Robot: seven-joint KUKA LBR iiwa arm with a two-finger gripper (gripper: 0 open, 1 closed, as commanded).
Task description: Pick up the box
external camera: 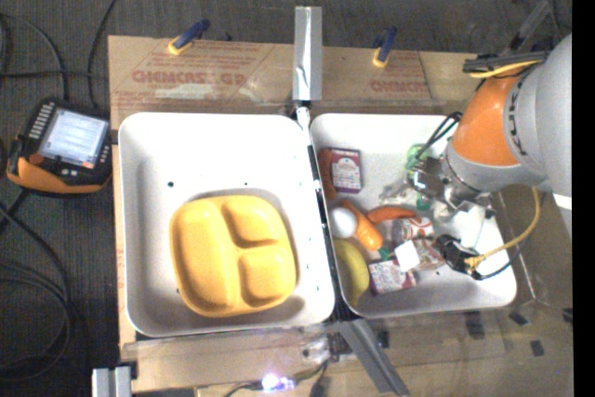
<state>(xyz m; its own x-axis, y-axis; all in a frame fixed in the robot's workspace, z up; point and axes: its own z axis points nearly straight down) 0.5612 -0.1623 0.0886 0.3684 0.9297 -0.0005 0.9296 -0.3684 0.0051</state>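
The arm's gripper (pixel 437 209) hangs low over the clutter in the right bin (pixel 483 293), so the step looks like the approach, and whether it is released or clenched cannot be told. The box (pixel 346 169), dark red, lies at about ten o'clock in that bin near the dividing wall, apart from the gripper, so the next move would call for shifting toward nine o'clock and settling over it. That bin also holds an egg (pixel 344 220), a carrot (pixel 383 217), a banana (pixel 352 267) and a packet (pixel 390 275); the left bin (pixel 149 144) holds a yellow tray (pixel 234 251).
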